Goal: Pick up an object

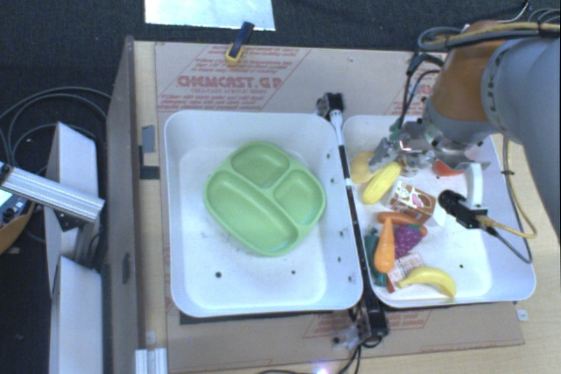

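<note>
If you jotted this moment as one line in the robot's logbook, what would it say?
pincer low in right bin, above yellow toy | grasp unconfirmed | green divided plate in left bin

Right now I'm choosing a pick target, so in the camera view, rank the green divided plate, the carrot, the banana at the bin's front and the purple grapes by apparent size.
1. Green divided plate, by far the largest.
2. Carrot and banana: they look alike in size, so no ranking between them.
3. Purple grapes, smallest, though partly overlapped by the carrot.
</note>
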`<control>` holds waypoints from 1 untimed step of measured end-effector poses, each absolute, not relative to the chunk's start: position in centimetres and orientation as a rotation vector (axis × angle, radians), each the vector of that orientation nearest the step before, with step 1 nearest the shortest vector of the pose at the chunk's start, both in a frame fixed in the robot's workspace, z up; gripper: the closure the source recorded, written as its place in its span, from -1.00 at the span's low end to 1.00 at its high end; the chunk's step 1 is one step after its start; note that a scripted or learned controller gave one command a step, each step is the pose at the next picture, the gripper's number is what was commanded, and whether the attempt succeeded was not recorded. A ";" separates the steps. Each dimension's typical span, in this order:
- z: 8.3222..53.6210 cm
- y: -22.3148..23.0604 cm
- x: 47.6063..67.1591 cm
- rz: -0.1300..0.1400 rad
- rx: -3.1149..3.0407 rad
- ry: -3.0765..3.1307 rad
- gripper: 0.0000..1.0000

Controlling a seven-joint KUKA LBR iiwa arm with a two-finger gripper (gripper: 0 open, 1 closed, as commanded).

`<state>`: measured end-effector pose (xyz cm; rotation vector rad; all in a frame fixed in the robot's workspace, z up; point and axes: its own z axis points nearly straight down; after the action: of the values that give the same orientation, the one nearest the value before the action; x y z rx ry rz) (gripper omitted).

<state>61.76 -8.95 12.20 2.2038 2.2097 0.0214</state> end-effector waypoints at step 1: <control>11.9 -8.8 61.4 0.025 2.199 2.213 -1.00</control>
<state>61.43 -8.82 11.91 2.1993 2.2127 0.0249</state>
